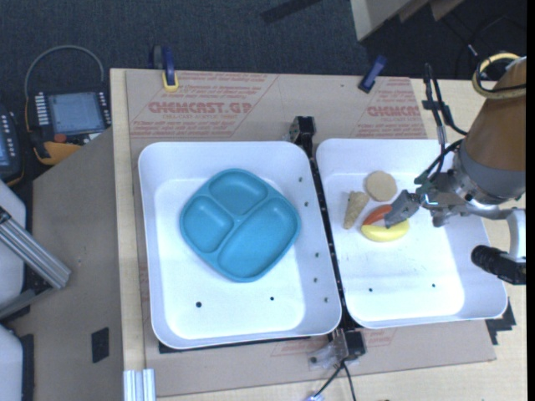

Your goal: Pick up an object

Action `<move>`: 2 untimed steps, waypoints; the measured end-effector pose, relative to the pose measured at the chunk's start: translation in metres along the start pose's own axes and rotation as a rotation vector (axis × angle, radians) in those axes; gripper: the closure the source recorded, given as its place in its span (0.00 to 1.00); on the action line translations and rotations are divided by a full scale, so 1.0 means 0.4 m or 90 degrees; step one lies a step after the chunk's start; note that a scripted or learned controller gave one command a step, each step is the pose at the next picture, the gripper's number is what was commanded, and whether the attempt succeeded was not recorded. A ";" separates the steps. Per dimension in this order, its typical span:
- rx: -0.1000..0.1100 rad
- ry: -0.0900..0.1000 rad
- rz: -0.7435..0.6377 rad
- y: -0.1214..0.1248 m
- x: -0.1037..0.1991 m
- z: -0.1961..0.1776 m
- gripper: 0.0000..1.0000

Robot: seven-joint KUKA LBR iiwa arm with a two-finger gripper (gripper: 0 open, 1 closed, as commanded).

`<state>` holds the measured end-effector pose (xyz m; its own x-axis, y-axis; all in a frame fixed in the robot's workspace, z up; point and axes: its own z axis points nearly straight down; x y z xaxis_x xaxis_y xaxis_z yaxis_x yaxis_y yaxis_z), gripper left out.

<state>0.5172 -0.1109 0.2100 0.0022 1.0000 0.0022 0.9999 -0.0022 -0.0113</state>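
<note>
- Hovering my gripper (403, 208) in the right bin (468, 295) — just over the yellow piece (383, 232), right of frame centre.
- Whether it is clenched — I cannot tell.
- Blue divided plate (240, 223) sits in the left bin (167, 249).

You have two white bins side by side; take the right bin (468, 295) as your landmark. Left of it, the left bin (167, 307) carries a blue divided plate (241, 224) near its middle. In the right bin's upper half, a round tan piece (381, 185) sits above a yellow item (384, 232), with an orange-red item (376, 215) touching the yellow one and a pale wedge (354, 208) just left of them. The gripper (403, 207) reaches in from the bin's right side, its tip right at the yellow and orange-red items.
</note>
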 end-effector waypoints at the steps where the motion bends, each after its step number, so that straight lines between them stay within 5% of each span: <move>1: -0.007 -0.001 -0.002 0.006 0.000 -0.012 0.00; 2: -0.006 -0.001 -0.001 -0.002 -0.004 0.137 0.00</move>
<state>0.5158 -0.1123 0.1551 0.0006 1.0000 0.0007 1.0000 -0.0006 -0.0018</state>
